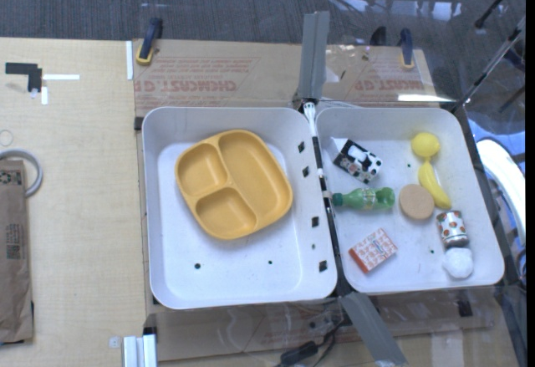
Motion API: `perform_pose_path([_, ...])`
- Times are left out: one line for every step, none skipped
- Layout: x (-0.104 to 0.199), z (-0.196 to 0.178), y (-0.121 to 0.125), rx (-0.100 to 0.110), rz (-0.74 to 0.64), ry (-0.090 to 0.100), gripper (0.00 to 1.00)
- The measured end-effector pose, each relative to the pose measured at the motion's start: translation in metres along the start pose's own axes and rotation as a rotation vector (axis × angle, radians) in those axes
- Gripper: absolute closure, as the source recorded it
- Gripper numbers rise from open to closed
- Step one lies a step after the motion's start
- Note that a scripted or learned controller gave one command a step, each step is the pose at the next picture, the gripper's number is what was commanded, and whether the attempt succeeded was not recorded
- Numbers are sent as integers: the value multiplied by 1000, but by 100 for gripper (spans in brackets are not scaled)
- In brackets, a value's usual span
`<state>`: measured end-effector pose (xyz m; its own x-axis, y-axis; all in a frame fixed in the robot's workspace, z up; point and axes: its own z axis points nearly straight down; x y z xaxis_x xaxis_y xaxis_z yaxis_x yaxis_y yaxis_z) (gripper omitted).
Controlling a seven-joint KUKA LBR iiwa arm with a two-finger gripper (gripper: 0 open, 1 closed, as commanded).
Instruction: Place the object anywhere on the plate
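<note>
A yellow divided plate (233, 183) with three compartments lies in the left white bin (167, 273), with nothing on it. The right bin (393, 282) holds the loose objects: a black-and-white toy cow (358, 160), a green bottle (364, 199) lying on its side, a red-and-white carton (373, 250), a tan round disc (416, 201), a banana (432, 182), a lemon (425, 145), a small red-patterned can (451, 227) and a white ball (457, 262).
The two bins meet along a central wall with black clips (318, 181). Cardboard sheets (219, 77) lie behind the bins. On the wooden bench at the left lies a brown paper bag (12, 248).
</note>
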<state>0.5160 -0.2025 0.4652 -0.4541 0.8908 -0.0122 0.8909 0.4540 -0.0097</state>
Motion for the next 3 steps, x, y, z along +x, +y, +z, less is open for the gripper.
perform_pose_path([-1, -8, 2, 3, -2, -1, 100])
perform_pose_path([-1, -8, 2, 3, -2, -1, 0])
perform_pose_path([-1, -8, 2, 3, -2, -1, 0])
